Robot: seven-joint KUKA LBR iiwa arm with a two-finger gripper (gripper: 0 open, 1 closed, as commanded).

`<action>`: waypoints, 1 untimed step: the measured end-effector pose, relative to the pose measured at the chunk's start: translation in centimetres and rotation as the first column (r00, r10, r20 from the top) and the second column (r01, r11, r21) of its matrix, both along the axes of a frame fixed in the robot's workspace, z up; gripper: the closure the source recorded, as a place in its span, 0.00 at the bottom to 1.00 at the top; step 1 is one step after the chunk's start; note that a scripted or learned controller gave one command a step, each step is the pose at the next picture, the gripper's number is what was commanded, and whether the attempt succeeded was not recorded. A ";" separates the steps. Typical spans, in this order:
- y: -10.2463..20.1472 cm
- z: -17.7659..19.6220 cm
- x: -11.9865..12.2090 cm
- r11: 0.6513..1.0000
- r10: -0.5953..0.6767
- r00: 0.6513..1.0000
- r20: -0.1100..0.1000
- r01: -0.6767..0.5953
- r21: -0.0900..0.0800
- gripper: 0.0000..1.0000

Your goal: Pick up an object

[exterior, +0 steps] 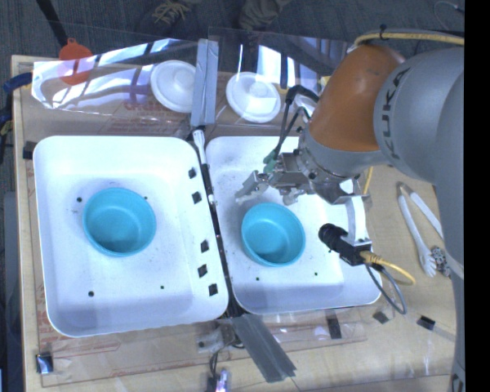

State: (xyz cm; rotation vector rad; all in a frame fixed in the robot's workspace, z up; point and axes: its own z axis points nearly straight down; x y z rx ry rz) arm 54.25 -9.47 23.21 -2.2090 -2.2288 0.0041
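A blue bowl (pixel 273 233) sits in the right bin (pixel 229 166), near its middle. A second blue bowl (pixel 119 220) sits in the left bin (pixel 57 158). My gripper (pixel 265 184) hangs just above the far rim of the right bowl, its metal fingers (pixel 249 188) pointing left and down. Nothing shows between them. The grey arm with its orange band (pixel 355 104) comes in from the right and covers the back right part of the right bin.
Two white round lids (pixel 173 84) (pixel 253 96) lie behind the bins under clear plastic. A black and yellow cable plug (pixel 343 243) hangs over the right bin's right side. White cable ties (pixel 420 219) lie on the bench at the right.
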 end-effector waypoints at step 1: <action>-2.6 -14.0 -0.7 0.986 -0.166 0.986 0.004 0.166 0.000 0.00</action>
